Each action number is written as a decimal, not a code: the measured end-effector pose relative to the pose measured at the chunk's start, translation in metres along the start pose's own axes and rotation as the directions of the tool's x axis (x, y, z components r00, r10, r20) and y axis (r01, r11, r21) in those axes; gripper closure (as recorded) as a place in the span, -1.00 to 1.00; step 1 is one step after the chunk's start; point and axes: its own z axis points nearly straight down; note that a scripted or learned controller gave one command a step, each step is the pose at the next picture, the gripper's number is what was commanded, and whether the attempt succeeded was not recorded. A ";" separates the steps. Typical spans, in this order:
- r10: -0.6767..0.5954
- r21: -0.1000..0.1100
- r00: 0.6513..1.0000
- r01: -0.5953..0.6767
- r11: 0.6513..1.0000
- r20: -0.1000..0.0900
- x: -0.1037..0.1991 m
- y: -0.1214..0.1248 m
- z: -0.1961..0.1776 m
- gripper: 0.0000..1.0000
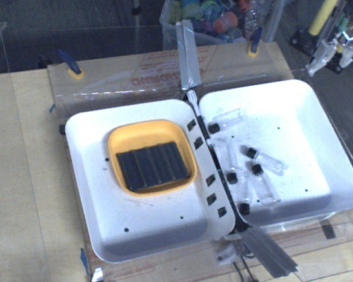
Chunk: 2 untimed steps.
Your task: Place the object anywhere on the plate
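On the table (21, 191), the right bin (343, 188) holds clear vials (267, 162) with black caps, scattered in its left half. In the left bin (99, 242), the dark ribbed slab (152, 165) lies flat on the yellow plate (145, 129). Farther back stands a clear tub (222, 0) of coloured toys. The pincer's state cannot be told.

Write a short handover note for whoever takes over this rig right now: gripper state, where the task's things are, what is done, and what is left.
Gripper: no state to report from this view.
Plate: yellow, in the left bin, with a dark ribbed insert lying on it.
Objects: several clear vials with black caps lie scattered in the right bin, near the divider.
Done: no vial is on the plate.
Left: pick one vial and set it anywhere on the plate.
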 end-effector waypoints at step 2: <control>0.043 0.000 0.999 -0.043 0.999 -0.001 -0.001 0.000 0.006 -1.00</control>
